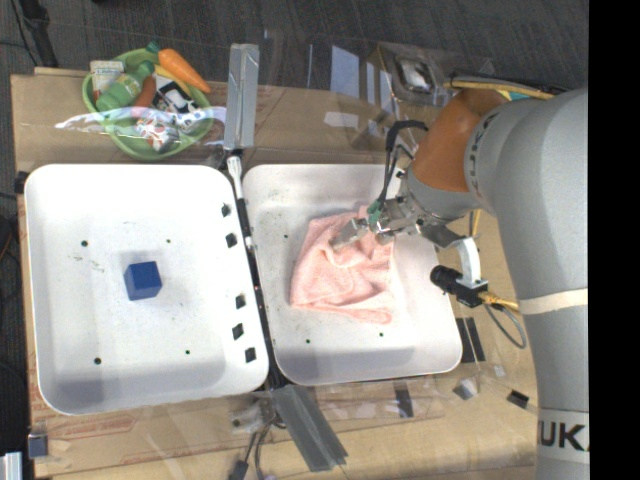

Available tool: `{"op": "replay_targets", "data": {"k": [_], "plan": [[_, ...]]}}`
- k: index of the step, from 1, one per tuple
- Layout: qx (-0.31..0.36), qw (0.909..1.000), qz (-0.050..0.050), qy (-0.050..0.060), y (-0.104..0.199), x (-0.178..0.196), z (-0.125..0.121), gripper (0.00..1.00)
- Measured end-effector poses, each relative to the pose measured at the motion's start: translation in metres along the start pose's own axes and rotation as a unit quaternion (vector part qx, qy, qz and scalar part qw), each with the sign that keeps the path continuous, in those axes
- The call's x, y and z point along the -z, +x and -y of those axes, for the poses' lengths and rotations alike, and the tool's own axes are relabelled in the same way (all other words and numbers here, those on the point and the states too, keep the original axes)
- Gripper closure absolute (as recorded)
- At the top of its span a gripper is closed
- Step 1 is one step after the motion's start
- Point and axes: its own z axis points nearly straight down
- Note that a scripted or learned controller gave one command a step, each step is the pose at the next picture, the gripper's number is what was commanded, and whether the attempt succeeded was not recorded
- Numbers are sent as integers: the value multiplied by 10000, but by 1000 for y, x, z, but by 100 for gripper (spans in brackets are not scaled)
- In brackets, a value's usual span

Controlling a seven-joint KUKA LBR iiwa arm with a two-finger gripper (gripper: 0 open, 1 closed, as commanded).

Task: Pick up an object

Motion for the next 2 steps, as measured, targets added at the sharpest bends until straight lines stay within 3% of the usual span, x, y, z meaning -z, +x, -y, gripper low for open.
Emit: {"op": "replay_targets", "data": {"k": [1, 2], "plan": [[1718, 9851, -12, 3, 12, 0, 22, 0], [1939, 9810, -9, 9, -2, 49, -13, 0]]}}
